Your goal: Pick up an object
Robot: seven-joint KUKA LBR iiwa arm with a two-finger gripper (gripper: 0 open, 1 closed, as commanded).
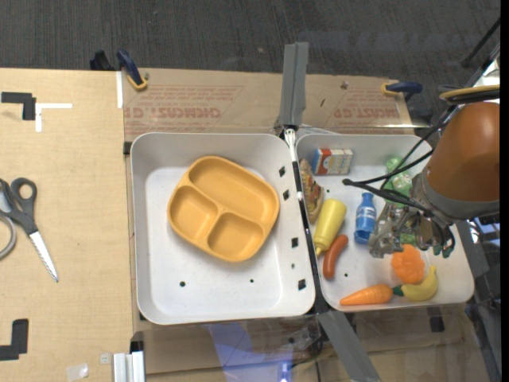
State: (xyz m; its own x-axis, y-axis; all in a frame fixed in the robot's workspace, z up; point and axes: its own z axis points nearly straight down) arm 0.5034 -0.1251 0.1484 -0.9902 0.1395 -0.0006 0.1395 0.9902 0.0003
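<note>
A pale wooden bench (64,213) under a dark carpeted floor carries two shallow white plastic bins side by side, with a sheet of printed brown cardboard (207,106) behind them and a pair of grey-handled scissors (24,221) lying far off at the left edge.

The grey metal two-finger gripper (398,241) hangs low inside the right-hand white bin (461,293), below the arm's orange band (473,153). Cables and linkage clutter the view of its tips, so I cannot tell whether it is spread or closed, and nothing is visibly caught in it.

Nearest to it is a rounded orange toy fruit (409,266), lying just below and a touch to the right of the gripper in the camera view, seemingly close under the tips. A yellow toy banana (425,286) curls against the fruit's lower right. A small blue plastic bottle (365,217) stands just to the gripper's left, upright or nearly so. Farther out lie an orange toy carrot (367,295), long axis roughly left to right along the near wall, a red toy chilli (334,256), a yellow squeeze bottle (328,224) and a small white carton (332,161).

The left-hand white bin (159,293) holds a yellow three-compartment plastic tray (223,208), well apart.

The orange fruit looks the likeliest target: a short shift toward the near wall, then straight down.
</note>
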